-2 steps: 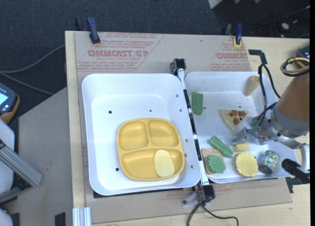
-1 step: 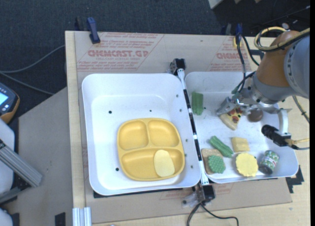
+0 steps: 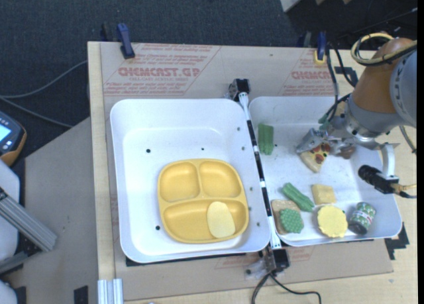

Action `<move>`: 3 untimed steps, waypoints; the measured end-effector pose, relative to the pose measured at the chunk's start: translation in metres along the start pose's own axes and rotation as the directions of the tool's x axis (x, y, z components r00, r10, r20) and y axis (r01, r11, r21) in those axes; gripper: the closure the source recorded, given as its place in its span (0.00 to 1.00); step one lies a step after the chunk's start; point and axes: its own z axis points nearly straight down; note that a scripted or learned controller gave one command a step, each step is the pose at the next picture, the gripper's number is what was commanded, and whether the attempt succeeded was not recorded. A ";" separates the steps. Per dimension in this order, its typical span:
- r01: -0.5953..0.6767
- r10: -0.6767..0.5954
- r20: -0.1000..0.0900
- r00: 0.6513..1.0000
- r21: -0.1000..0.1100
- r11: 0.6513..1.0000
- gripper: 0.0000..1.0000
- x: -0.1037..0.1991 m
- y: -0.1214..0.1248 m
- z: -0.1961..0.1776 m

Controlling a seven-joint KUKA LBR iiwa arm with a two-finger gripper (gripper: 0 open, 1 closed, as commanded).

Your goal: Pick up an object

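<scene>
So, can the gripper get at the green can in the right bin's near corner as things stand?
Probably yes. The green can stands apart from the gripper, at the bin's front corner. Above it nothing covers it; only the yellow round piece sits close beside it, which may crowd the fingers.

The pincer (image 3: 317, 145) sits low in the right bin (image 3: 291, 112) over a pizza slice (image 3: 314, 159).

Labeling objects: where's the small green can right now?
In the camera view, the small green can lies in the right bin, near its front right corner, just right of the yellow ridged disc.
</scene>
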 end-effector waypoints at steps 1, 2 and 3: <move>-0.008 0.008 0.003 1.000 0.004 1.000 0.00 -0.052 -0.119 0.000; 0.005 -0.004 0.016 1.000 -0.012 1.000 0.00 -0.013 -0.026 0.001; 0.001 -0.001 0.016 1.000 -0.010 1.000 0.00 -0.016 0.031 0.000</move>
